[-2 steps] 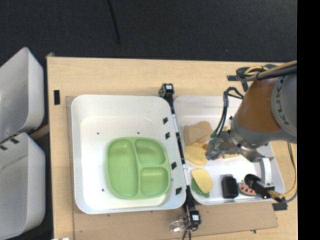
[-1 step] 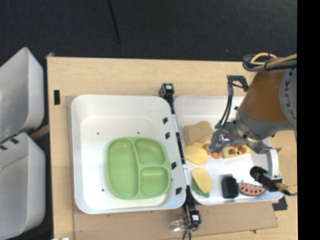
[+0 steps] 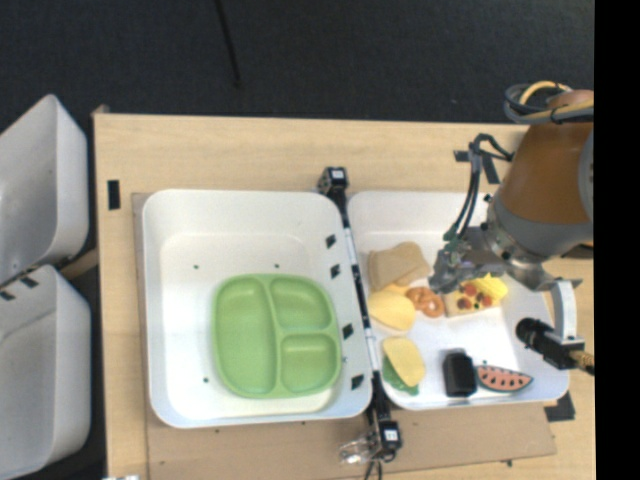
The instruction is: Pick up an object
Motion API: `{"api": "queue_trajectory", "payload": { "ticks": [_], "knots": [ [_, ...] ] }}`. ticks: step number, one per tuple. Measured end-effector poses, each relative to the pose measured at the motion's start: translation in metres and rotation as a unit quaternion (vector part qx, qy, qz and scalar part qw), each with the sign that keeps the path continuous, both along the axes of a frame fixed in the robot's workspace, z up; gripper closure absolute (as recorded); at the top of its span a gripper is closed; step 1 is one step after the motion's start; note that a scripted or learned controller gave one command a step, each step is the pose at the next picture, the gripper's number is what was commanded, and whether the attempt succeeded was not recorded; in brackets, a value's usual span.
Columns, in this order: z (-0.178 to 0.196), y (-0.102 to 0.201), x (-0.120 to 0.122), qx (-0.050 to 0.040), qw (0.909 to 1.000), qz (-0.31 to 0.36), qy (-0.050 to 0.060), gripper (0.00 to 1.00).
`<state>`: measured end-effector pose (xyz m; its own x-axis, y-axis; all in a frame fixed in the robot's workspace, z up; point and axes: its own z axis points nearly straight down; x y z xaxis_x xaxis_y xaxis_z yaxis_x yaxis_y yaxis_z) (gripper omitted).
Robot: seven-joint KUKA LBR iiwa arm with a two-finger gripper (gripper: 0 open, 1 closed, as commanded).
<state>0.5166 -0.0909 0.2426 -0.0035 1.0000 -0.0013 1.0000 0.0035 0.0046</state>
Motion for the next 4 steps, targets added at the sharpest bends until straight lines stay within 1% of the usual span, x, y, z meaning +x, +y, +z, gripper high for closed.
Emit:
{"api": "queue_trajectory", "payload": {
  "ticks": [1,2,3,4],
  "knots": [
    [-0.010,0.047,-0.016,0.0010,1.0000,0.001,0.003,1.00],
    [0.008,0.099,-0.024,0.0013,1.0000,0.002,0.001,1.00],
    [-0.003,0.088,-0.029,0.0002,1.0000,-0.002,0.003,1.00],
    [-0.011,0.102,-0.023,0.0005,1.0000,-0.001,0.004,1.00]
  ]
}}
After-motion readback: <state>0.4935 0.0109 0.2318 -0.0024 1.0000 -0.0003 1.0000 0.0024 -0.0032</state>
